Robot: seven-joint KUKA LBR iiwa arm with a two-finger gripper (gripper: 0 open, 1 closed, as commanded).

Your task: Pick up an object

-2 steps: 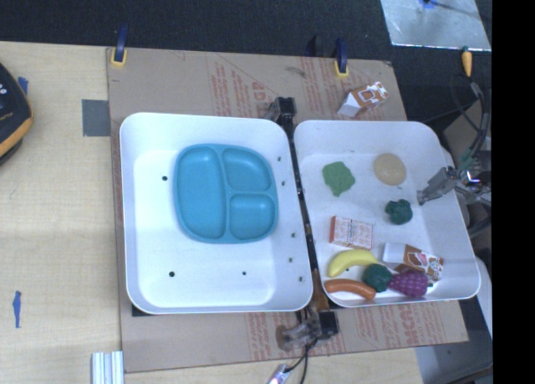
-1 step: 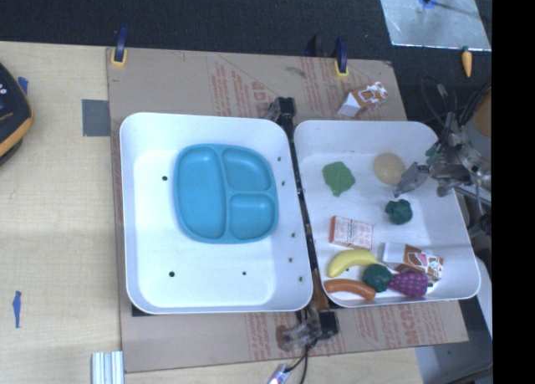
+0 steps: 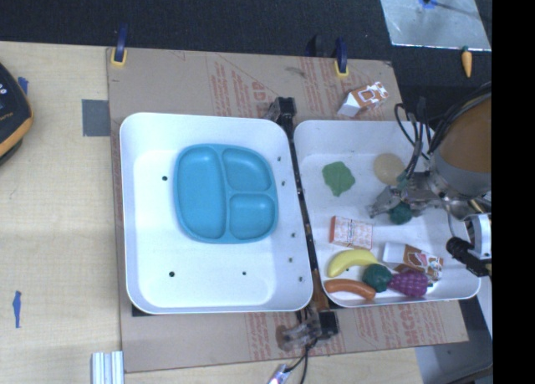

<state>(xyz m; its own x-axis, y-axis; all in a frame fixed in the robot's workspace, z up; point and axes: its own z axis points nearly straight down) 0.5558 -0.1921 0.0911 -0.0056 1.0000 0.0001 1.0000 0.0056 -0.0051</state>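
Observation:
My gripper (image 3: pixel 398 204) is low over the middle of the right bin (image 3: pixel 311 207), having come in from the right on the grey arm (image 3: pixel 464 152). A small teal object (image 3: pixel 401 215) lies right under its tip, partly covered by it. Whether the two touch is unclear. A green leafy toy (image 3: pixel 338 177) lies to the left of the gripper, and a beige round piece (image 3: pixel 387 166) lies just behind it. Toward the front of this bin are a small carton (image 3: pixel 350 231), a banana (image 3: pixel 350 260), a hot dog (image 3: pixel 349 289), a dark green toy (image 3: pixel 377 275), purple grapes (image 3: pixel 410 283) and a snack packet (image 3: pixel 420 258).
The left bin (image 3: pixel 138 232) holds a blue divided plate (image 3: pixel 226 192). A small milk carton (image 3: pixel 363 99) lies on the cardboard behind the right bin. Black cables (image 3: pixel 414 127) hang beside the arm. A dark device (image 3: pixel 12 110) sits at the far left edge.

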